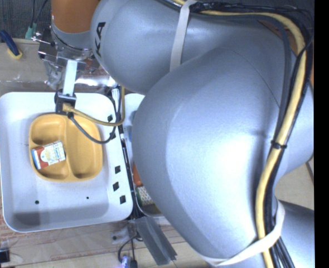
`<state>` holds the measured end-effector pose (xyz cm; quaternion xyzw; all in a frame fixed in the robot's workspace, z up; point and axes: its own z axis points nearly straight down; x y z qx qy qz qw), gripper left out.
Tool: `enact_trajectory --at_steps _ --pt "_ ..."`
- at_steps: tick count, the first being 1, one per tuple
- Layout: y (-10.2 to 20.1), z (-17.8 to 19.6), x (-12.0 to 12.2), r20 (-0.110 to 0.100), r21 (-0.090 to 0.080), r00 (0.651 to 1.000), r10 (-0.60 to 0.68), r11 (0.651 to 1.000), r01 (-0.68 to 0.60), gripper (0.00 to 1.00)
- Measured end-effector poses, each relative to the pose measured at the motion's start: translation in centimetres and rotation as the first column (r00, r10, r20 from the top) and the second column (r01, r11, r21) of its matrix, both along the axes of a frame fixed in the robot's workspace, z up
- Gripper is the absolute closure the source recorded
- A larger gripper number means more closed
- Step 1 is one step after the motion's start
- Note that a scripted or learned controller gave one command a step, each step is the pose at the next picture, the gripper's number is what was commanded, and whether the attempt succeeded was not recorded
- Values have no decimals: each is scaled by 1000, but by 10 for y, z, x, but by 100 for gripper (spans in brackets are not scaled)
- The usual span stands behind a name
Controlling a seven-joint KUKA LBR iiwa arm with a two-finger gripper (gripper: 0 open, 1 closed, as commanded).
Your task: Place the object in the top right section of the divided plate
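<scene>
1. Step in hand: the task's object, 1 small red, white and blue packet [48,155], already lies inside the yellow divided plate [86,149], in its left part as the camera sees it. The gripper [57,66] hangs over the far rim of the left bin [8,205], apart from plate and packet. Whether it is open or closed cannot be told; nothing is seen held in it.
2. Next move: judged from this, placement needs checking. If the packet's section is not the top right one, the gripper must descend onto the packet, grasp it and shift it across the divider.
3. Containers: the left bin holds the plate. The arm [209,138] hides most of the right bin [132,108].
</scene>
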<state>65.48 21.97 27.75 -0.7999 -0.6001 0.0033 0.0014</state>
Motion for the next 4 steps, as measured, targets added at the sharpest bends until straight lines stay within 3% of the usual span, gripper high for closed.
enact_trajectory --at_steps 1,2,3,4 --pt "0 -53 0 1 2 993 120 993 -120 100" --pt "0 -13 1 5 2 973 233 973 -233 100" --pt "-38 -48 1 3 2 934 358 934 -358 100" --pt "-83 -62 1 2 2 982 190 982 -190 100"
